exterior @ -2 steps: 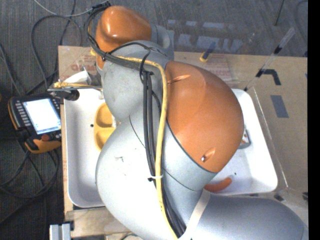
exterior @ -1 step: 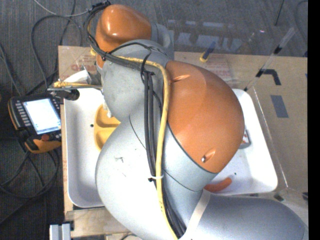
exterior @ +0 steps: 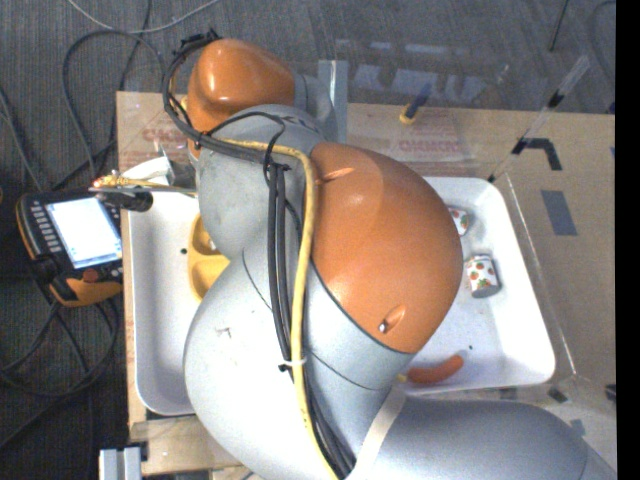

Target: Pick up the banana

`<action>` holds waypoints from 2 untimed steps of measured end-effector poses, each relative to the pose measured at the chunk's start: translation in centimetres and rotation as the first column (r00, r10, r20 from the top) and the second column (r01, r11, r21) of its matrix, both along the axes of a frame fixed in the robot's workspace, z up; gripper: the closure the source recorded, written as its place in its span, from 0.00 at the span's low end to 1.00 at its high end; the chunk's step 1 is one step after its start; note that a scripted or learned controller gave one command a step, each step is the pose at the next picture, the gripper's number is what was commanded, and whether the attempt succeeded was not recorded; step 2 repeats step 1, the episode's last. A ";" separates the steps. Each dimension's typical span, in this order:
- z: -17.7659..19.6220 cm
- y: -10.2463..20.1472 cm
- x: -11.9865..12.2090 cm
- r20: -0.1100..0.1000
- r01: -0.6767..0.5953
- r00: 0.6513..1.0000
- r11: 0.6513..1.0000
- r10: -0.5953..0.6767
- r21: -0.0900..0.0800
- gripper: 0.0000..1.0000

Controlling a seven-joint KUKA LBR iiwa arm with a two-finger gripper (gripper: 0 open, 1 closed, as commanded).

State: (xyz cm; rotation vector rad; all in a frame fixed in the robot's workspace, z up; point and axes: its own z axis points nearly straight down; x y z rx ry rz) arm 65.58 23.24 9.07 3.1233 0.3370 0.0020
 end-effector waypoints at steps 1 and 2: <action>0.3 0.4 -6.9 0.020 -0.050 0.999 0.999 0.050 0.002 1.00; 0.3 0.4 -6.9 0.020 -0.050 0.999 0.999 0.050 0.002 1.00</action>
